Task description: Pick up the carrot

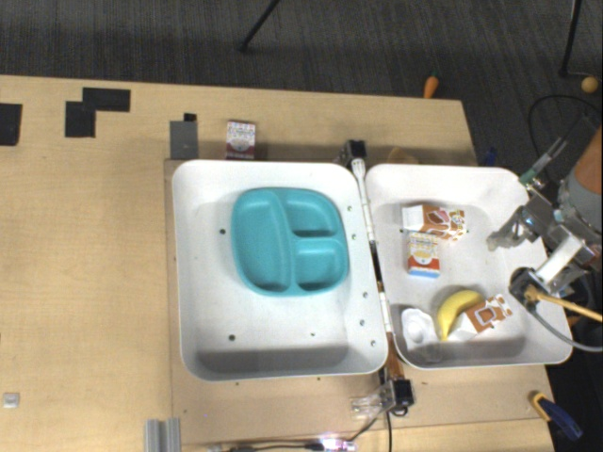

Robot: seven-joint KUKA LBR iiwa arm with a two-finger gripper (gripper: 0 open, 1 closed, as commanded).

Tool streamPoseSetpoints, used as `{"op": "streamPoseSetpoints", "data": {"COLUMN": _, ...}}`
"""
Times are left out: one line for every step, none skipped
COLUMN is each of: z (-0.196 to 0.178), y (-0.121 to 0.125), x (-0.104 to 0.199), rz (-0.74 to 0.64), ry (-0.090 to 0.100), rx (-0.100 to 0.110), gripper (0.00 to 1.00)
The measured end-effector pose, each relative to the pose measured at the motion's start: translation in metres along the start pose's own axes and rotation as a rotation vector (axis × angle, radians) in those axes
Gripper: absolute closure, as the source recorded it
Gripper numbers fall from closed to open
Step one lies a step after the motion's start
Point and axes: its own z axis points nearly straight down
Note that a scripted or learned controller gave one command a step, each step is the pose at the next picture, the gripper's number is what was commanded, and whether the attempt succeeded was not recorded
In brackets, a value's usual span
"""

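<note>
the arm (577, 196) comes in from the right and is cut off by the frame edge, so little of it can be seen. its pincer (502, 235) hangs over the right rim of the right bin (490, 188), a grey shape seen at a slant, and there's no telling whether it is open or closed. nothing can be made out in its grip.

and the carrot? a small orange thing (431, 87) sits at the far edge of the bench (85, 281), beyond the right bin and outside both bins, well apart from the pincer. it is too small to tell whether that is the carrot.

on to the bins. the left bin (207, 332) holds a teal divided plate (287, 240), lying flat near its middle.

the right bin is busier. toward the back, a small white box (412, 217) lies just beside a brown-and-orange printed carton (445, 223). below them lies a white carton with an orange panel and blue base (424, 255). near the front lies a banana (457, 309), curved. a brown-and-white packet (491, 314) touches or nearly touches its right side, and a white lump (418, 325) sits at its left, too washed out to identify.

behind the left bin, on the bench, stand a grey block (184, 138) and a small printed box (241, 137), print unreadable.
</note>
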Motion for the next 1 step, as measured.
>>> {"op": "streamPoseSetpoints", "data": {"z": -0.0104, "y": 0.0009, "x": 0.0013, "rz": -0.016, "ry": 0.000, "rx": -0.001, "gripper": 1.00}}
